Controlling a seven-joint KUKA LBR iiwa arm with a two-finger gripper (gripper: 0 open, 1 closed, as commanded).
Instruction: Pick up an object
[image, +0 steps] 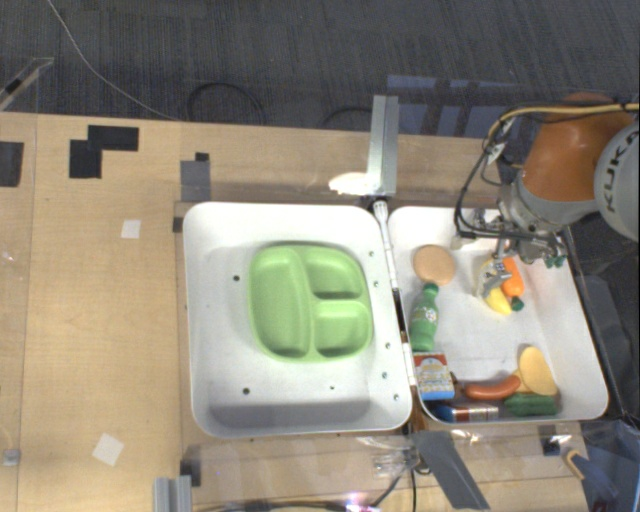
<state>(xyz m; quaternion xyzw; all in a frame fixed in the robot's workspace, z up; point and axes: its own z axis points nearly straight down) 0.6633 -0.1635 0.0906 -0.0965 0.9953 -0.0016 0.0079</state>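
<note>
My gripper (497, 272) hangs low over the upper right part of the right bin (580, 330), under the arm's orange band. Right beneath and beside it lie an orange carrot-like piece (513, 283) and a small yellow piece (497, 301), both touching or nearly touching it. I cannot make out whether either piece is held. Other graspable things in this bin are a tan round disc (434, 264), a green bottle (426, 315), a small red-and-white pack (433, 377), a red sausage (490, 387), a yellow oval piece (537, 371) and a dark green cucumber (530, 404).
The left bin (215, 330) holds a light green divided plate (308, 300). A metal divider (390, 270) runs between the bins. Black cables loop from the arm (570, 165) above the right bin's far edge.
</note>
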